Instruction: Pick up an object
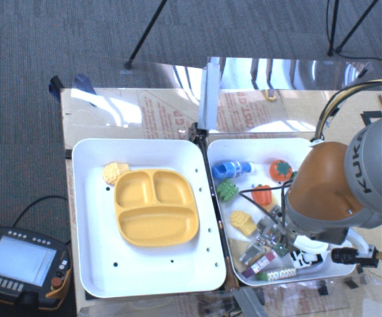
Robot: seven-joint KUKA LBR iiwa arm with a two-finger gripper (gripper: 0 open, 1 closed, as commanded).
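Left bin (85,177): yellow divided plate (156,207) lying flat near the middle, with a small yellow corn-like toy (114,172) touching its upper-left corner. None of it is near the arm. Right bin (257,144): a blue bottle (230,170) lies on its side at the upper left, long axis running left-right; a green toy (227,191) sits just below it; a yellow waffle-like piece (243,222) sits below that, near the bin's left wall. Further right are an orange-red round fruit (281,170) and an orange toy (262,195), the second partly crossed by a black cable. I see the gripper (271,238) low over the lower middle of this bin, and I cannot tell how it is set, since the wrist and clutter hide that part. Just below-left of it lies a dark marker-like stick (260,263), long axis slanting up to the right, and beside it a white labelled piece (290,271) along the front wall. My judgement: the nearest candidates are the yellow waffle piece, just left and slightly above the gripper, and the stick below it. The crowding along the front wall could foul a descent there.
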